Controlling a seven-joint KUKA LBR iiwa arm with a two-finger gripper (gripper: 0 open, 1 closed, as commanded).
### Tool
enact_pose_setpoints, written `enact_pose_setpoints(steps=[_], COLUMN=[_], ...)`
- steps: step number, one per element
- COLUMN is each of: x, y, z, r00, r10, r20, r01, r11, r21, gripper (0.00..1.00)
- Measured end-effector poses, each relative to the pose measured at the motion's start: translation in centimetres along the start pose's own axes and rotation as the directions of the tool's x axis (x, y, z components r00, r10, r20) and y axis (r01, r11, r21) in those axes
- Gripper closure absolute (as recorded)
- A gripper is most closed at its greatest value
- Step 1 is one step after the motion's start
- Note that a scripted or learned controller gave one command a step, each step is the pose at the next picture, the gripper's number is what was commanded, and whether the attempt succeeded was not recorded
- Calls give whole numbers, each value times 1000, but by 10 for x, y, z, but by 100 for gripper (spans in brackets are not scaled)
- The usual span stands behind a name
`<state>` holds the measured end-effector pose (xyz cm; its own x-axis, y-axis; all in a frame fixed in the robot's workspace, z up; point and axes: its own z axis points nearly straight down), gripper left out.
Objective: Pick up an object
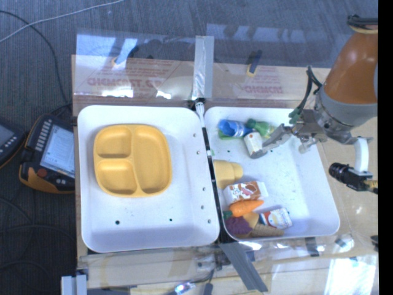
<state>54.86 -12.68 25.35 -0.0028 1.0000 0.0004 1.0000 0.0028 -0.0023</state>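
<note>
The grey robot arm with the orange band (353,72) comes in from the right and hangs over the top part of the right shallow white bin (319,183). Its tool (265,147) points to the left, low over the bin, and its tip is right beside a small white can-shaped thing (252,142). You cannot tell from here how the tool stands or if it has hold of anything.

All the toys lie along the left side of the right bin. At the top there is a small blue bottle (231,128) with a little green thing (260,128) next to it. Lower down lies a pale yellow block shaped like cheese (227,171). Below that is a white packet with a red picture (244,191), then an orange toy carrot (245,207), a dark purple lump (239,225) and a small white carton (275,217), all crowded close together.

The left shallow white bin (147,226) holds a yellow plastic plate with three parts (132,160), lying flat.

Both bins sit side by side on the worktop (141,78). On the floor to the left lies a black and orange control pad (46,155).
</note>
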Motion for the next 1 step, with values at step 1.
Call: enact_pose_setpoints(steps=[1], x=[-4], y=[29], z=[152], r00=[998], r10=[57], r20=[1], r01=[-57], r11=[998], r21=[0], gripper=[0])
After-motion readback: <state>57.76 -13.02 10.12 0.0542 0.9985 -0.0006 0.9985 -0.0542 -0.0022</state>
